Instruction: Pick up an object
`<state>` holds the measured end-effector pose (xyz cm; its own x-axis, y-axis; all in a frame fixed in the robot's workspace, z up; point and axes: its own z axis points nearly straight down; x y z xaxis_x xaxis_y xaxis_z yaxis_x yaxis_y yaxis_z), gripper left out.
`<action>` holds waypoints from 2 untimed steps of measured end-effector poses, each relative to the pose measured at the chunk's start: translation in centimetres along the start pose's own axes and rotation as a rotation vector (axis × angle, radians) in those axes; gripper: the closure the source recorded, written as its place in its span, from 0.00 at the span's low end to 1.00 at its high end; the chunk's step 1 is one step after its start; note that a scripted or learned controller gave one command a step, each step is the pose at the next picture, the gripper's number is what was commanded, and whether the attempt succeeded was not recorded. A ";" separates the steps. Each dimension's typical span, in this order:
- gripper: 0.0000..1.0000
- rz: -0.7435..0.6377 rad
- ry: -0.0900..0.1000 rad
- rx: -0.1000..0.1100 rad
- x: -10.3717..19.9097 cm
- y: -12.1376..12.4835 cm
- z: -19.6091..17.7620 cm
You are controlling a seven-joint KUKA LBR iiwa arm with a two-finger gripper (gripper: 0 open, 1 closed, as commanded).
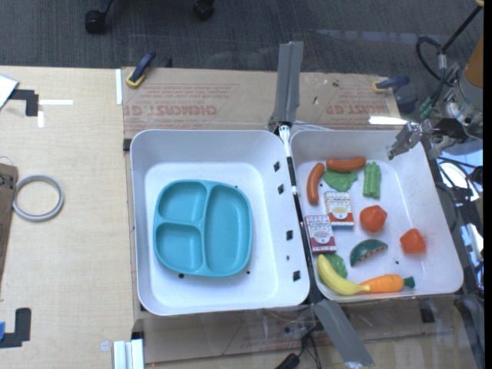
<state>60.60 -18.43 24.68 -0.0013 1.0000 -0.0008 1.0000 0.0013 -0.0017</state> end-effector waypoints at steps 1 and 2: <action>0.00 -0.131 0.000 -0.001 5.6 4.7 10.5; 0.00 -0.402 -0.003 -0.006 5.3 5.5 15.2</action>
<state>66.01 -13.18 9.48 -0.3923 0.9198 -0.0044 0.9198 0.3923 0.0035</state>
